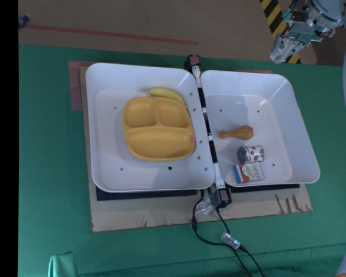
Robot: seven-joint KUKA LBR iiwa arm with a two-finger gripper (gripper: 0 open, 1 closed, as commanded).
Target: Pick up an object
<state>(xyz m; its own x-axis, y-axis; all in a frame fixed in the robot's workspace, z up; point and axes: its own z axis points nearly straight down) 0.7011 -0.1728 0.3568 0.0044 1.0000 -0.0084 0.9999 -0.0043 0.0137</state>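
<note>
In the right bin (pixel 294 105) lie a brown toy drumstick (pixel 237 132), a small can on its side (pixel 251 154) and a small white and orange box (pixel 248 172) near the front wall. A yellow divided plate (pixel 158 128) rests in the left bin (pixel 102 140), and a yellow banana (pixel 167 94) lies against the plate's far edge. My gripper (pixel 283 50) hangs beyond the right bin's far right corner, over the green cloth and well away from all the objects, with nothing in it.
A hinged black and white divider (pixel 205 121) runs between the bins. Cables (pixel 227 238) trail off the cardboard base at the front. Yellow and black floor tape (pixel 273 13) lies behind the bench.
</note>
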